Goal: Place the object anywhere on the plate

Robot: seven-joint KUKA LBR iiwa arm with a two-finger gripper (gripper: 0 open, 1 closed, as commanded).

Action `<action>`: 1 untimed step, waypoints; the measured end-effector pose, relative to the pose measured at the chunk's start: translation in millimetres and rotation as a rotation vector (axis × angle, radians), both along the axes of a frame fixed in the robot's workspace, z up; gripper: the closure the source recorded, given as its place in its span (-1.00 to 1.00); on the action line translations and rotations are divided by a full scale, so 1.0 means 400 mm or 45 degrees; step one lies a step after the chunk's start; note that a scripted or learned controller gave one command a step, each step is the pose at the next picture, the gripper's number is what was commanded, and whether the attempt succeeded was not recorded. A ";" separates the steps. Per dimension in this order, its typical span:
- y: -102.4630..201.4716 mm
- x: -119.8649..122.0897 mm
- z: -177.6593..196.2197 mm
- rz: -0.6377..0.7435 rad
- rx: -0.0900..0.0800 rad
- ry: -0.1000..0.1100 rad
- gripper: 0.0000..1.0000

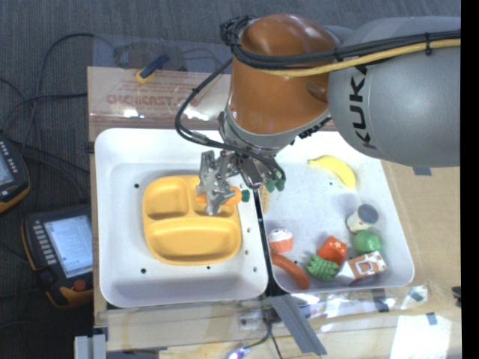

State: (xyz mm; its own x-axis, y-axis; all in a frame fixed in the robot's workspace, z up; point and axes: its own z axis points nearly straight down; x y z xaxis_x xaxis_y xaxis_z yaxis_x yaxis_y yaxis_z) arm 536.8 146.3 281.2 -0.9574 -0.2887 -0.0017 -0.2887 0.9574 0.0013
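A yellow plate (187, 241) with three compartments lies in the left bin (120, 200). My gripper (216, 191) hangs low over the plate's upper right compartment, close to its right rim. A small orange object (237, 196) shows right beside the gripper, at the plate's right edge; whether it is gripped or resting on the rim is not clear. The arm's orange band and grey wrist cover the space above it.
The right bin (397, 223) holds a yellow banana (334, 169), a red sausage (290, 270), a red and white round item (281, 239), a red and green vegetable (329, 254), a green ball (367, 241) and a small box (367, 264). The divider wall (263, 238) runs just right of the gripper.
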 end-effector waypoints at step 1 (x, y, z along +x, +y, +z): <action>0.000 0.000 0.000 0.000 0.001 0.000 -1.00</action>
